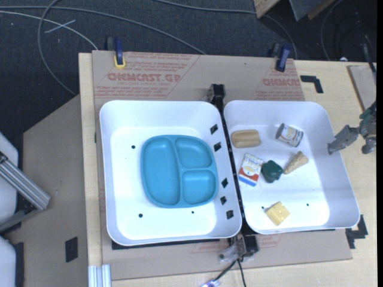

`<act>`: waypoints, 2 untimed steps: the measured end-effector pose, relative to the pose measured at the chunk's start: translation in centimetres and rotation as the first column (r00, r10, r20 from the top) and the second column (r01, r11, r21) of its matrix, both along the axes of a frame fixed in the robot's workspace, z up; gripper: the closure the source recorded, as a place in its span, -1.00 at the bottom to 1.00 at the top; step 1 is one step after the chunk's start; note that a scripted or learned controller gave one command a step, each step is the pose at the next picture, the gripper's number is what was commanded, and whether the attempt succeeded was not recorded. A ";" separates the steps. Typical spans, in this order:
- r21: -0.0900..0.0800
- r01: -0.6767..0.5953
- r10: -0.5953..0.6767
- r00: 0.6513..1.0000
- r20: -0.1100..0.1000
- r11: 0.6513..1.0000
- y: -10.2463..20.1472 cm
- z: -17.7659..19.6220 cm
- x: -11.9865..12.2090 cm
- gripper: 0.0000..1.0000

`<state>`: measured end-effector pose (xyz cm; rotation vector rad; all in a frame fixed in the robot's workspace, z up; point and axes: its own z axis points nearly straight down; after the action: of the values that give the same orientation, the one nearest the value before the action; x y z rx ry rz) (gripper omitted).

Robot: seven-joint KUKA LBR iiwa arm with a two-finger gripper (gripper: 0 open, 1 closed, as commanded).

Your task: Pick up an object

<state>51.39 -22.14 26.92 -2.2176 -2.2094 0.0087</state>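
Observation:
In the right bin [335,184] lie several small objects: a tan bread roll [245,138], a small tin can [289,135], a white, red and blue carton [251,168], a dark green lump [271,171], a tan wedge [295,162] and a yellow block [277,213]. My gripper [339,141] reaches in from the right and hangs over the bin's right rim, well right of the can and the wedge. It holds nothing that I can see.
A blue divided plate [179,170] lies in the left bin [114,160]. Black clips run along the wall between the two bins [222,154]. Both bins rest on a cardboard-covered bench [149,70] with clamps at its back edge.

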 end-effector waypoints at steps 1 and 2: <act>-0.003 -0.004 0.004 1.000 0.011 1.000 0.1 0.6 0.2 -1.00; -0.001 -0.004 0.004 1.000 0.006 1.000 0.2 -5.6 0.8 -1.00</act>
<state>52.17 -21.98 21.37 -2.2167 -2.2171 0.0029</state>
